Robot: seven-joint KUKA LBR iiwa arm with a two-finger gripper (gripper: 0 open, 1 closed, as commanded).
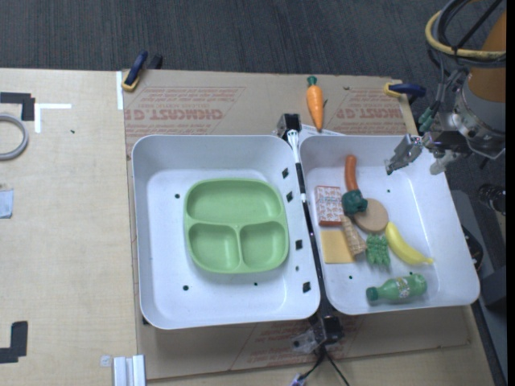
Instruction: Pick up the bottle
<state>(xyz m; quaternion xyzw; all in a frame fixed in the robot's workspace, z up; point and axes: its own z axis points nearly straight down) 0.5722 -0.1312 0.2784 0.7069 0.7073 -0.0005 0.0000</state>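
Bench (64,240), tan board, carries two white bins side by side. Left bin (153,280) holds a green divided tray (236,226), three compartments. Right bin (451,240) holds small food items bunched left of centre.

Arm (483,87) enters at upper right, orange band showing, cables looped above. Gripper (418,155) hangs over the right bin's far right corner, well apart from the items; fingers spread, nothing between them.

Bottle (397,289), green, lies on its side near the right bin's front edge, cap end pointing left. Banana (408,246) just behind it. Round tan disc (372,215) beside a dark green piece (353,202). Yellow slab (335,246), red-patterned card (327,203), sausage (350,172) further back.

Carrot (314,100) lies on the board behind the bins.
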